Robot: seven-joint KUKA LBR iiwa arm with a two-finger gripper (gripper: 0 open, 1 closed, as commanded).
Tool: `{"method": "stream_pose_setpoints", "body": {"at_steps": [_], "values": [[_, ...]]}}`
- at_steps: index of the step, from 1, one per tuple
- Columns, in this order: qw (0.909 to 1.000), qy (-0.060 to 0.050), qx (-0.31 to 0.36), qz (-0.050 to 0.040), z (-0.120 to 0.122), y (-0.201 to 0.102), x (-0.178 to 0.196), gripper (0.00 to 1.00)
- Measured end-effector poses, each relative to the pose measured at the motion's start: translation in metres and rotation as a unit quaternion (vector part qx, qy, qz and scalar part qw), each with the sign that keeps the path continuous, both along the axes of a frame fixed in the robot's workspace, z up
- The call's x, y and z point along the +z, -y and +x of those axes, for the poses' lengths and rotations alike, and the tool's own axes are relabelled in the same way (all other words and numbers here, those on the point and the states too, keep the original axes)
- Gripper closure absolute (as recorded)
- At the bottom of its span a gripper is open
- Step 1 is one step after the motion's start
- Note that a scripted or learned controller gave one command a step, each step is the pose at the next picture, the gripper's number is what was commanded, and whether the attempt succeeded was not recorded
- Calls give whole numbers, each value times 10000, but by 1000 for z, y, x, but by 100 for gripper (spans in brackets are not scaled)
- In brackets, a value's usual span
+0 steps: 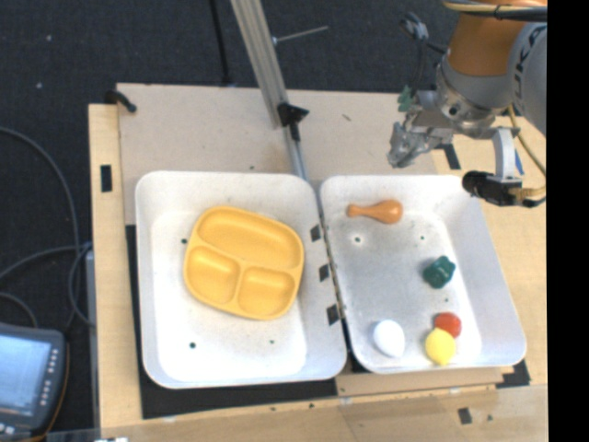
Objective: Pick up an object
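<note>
Approach step: the gripper (406, 147) hangs above the bench beyond the right bin (479, 247), at its 12 o'clock rim; whether it is released or clenched cannot be told. Nearest candidate, the drumstick (376, 212), lies just below; next comes descent over it. Left bin (166, 339) holds a yellow tray (243, 262); dark floor surrounds the bench (184, 127).

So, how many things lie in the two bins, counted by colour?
Yellow: 2, the divided plate and the lemon-like ball
Orange: 1, the drumstick shape
Green: 1, the block
Red: 1, the ball
White: 1, the egg
Total: 6
</note>
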State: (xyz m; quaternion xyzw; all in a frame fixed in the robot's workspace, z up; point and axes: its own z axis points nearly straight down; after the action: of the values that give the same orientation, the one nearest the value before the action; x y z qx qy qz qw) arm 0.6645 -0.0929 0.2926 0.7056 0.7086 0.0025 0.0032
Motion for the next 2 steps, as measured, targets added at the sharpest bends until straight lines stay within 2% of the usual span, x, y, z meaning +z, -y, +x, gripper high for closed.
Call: {"method": "stream_pose_setpoints", "body": {"at_steps": [1, 2], "values": [[10000, -31, 7, 1, 10, -53, -9, 100], [10000, -38, 12, 8, 5, -108, -8, 100]]}}
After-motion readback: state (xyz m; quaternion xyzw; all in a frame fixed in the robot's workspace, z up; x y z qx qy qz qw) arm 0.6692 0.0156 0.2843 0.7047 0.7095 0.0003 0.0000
